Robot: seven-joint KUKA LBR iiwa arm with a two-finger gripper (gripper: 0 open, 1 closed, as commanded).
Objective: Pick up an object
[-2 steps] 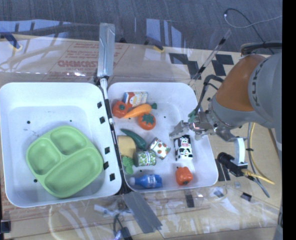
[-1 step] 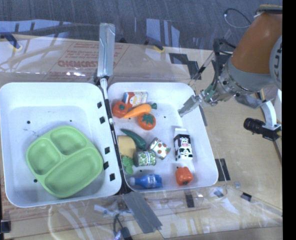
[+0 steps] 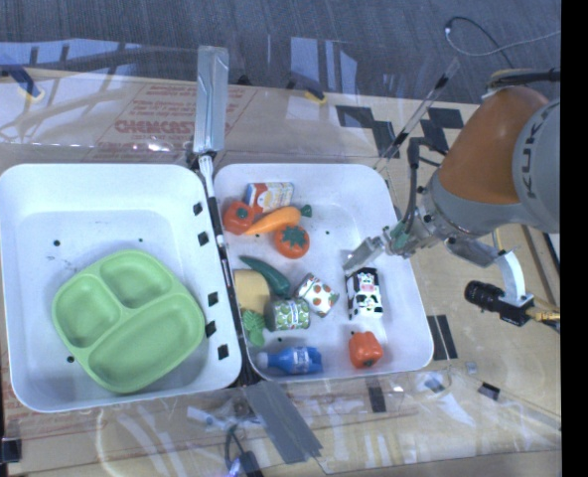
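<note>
- The arm (image 3: 493, 162) reaches in from the right, and its hand (image 3: 366, 256) hangs low over the right bin (image 3: 398, 207), near that bin's right wall.
- Whether the hand is apart or together, I cannot tell; from this slant the tip is just a small grey shape.
- Nothing shows between its tips, so I call it empty.
- Nearest candidate: the black-and-white cow-print carton (image 3: 365, 293), lying just below the hand in the picture, very close to touching it.
- The carton's long axis runs roughly up-down in the view, so a grasp across its short side looks the natural one.
- Further down sits the small red pepper (image 3: 366, 349), beside the bin's near wall.
- To the left of the hand, well apart: the tomato (image 3: 292, 241), the carrot (image 3: 272, 222) and the green can (image 3: 290, 315), crowded together.
- The left bin (image 3: 36, 217) holds a green divided plate (image 3: 130, 318), far from the hand.
- My call: the move turns on a short drop toward the carton, hardly any sideways travel.
</note>
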